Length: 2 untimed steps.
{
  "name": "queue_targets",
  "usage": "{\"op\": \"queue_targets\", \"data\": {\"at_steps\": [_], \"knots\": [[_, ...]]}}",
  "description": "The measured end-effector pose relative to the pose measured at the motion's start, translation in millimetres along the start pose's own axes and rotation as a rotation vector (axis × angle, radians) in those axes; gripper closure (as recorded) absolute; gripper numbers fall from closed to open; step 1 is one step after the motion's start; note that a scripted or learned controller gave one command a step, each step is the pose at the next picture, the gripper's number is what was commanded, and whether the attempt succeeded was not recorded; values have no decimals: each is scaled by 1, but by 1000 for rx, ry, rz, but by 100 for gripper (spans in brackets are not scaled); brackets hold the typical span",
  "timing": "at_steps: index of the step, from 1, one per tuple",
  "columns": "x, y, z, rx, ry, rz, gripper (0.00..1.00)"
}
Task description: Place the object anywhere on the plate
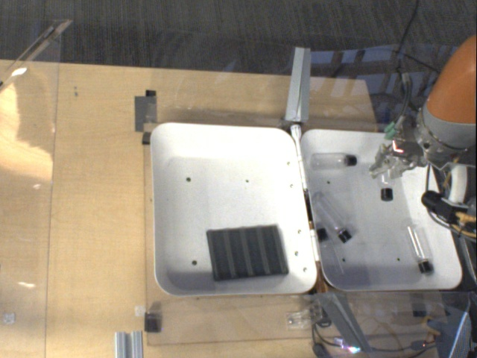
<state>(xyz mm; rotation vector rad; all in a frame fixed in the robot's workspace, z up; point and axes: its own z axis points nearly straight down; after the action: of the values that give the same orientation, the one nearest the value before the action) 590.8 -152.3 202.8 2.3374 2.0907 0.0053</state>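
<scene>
A dark ribbed rectangular plate (247,251) lies flat near the front of the left bin (223,155), with nothing on it. Several clear vials with black caps lie in the right bin (373,271): one at the back (334,159), one toward the left (330,216), one at the front right (416,246). A small black cap (386,194) sits near the bin's middle. My gripper (387,161) hangs over the back right of the right bin, just above that black cap and right of the back vial. I see no object in it.
A grey metal post (299,84) stands behind the gap between the bins. The arm's orange band (453,88) and cables (447,207) crowd the right bin's right side. Small black brackets (147,110) sit on the wooden bench by the left bin.
</scene>
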Motion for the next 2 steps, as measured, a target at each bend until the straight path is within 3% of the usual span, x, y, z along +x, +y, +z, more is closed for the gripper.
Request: {"op": "queue_targets", "data": {"at_steps": [1, 2], "knots": [[48, 33, 53, 3, 1, 149, 100], [146, 38, 17, 0, 3, -218, 100]]}}
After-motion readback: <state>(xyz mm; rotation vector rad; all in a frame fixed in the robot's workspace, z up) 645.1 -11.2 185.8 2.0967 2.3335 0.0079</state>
